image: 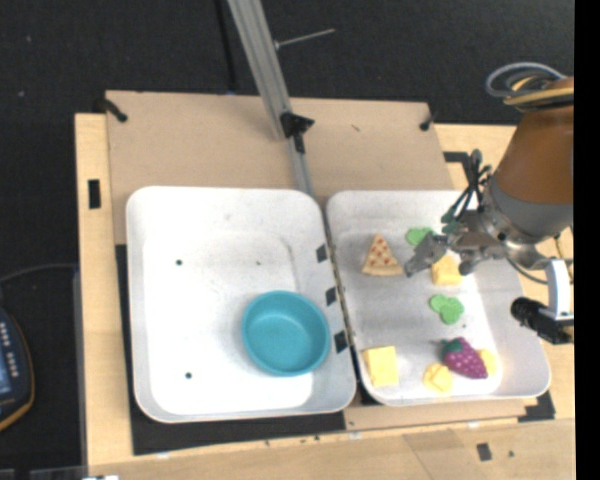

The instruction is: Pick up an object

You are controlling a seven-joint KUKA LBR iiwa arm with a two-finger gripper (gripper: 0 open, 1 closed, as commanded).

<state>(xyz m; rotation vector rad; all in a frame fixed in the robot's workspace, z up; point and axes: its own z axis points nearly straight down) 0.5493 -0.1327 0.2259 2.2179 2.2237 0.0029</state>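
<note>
Overhead, the grey arm's jaws (pixel 442 255) are hovering above a small yellow block (pixel 446 271) in the right white bin (pixel 500 380); whether spread or pressed together, I cannot tell. Sharing that bin are a waffle-textured triangular wedge (pixel 381 257), green pieces (pixel 445 308), purple grapes (pixel 464 357) and a yellow cube (pixel 382 365). A smooth teal bowl (pixel 284 332) is sitting in the left white bin (pixel 195 218), with open floor around it.

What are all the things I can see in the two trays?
bowl: 1, teal, left bin, near its front right corner
left bin: 1, white, left half of bench
right bin: 1, white, right half of bench
waffle wedge: 1, tan, right bin, back left
green pieces: 2, green, right bin, one by the gripper, one mid
yellow blocks: 3, yellow, right bin
grapes: 1, purple, right bin, front
gripper: 1, grey, over right bin
</note>
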